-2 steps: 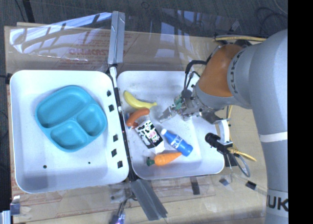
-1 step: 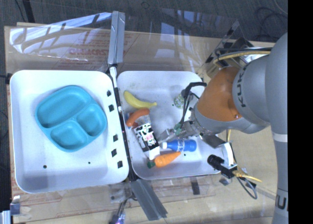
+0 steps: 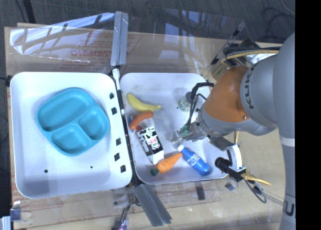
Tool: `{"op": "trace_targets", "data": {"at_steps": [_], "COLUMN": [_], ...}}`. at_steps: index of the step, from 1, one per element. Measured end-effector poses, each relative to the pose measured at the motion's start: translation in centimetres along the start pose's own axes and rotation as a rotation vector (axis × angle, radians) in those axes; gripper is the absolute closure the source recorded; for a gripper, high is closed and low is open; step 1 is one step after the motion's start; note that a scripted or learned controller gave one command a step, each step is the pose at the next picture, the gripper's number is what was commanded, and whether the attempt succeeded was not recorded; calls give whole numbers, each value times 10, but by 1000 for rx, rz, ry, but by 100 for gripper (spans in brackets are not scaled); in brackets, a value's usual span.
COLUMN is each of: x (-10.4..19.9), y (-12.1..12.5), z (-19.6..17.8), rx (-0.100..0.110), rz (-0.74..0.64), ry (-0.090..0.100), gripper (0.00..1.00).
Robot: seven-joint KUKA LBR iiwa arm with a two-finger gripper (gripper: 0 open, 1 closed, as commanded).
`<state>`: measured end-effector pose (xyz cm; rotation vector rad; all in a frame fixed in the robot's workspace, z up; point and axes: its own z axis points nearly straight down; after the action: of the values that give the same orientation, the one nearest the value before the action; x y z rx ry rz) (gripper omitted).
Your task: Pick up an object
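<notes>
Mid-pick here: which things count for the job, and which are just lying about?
For the job:
gripper
banana
carrot
blue bottle
black-and-white carton
orange sausage-shaped toy

Lying about:
blue divided plate
left bin

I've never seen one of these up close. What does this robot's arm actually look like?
The arm is thick, rounded and smooth, mostly grey, with a broad orange band above the wrist bearing dark lettering. Black cables loop beside the band, and yellowish ones run higher up. The tool at its end is small and metallic, far thinner than the arm.
</notes>
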<state>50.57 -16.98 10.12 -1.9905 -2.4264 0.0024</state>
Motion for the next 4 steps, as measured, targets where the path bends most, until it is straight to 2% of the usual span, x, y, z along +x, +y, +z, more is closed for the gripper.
{"op": "trace_targets", "data": {"at_steps": [1, 2, 3, 4], "x": [0, -35, -34, -34], "y": [0, -36, -36, -35], "z": [0, -12, 9, -1], "rx": [0, -1, 0, 0], "rz": [0, -19, 11, 4], "ry": [0, 1, 1, 1], "gripper": [0, 0, 0, 100]}}
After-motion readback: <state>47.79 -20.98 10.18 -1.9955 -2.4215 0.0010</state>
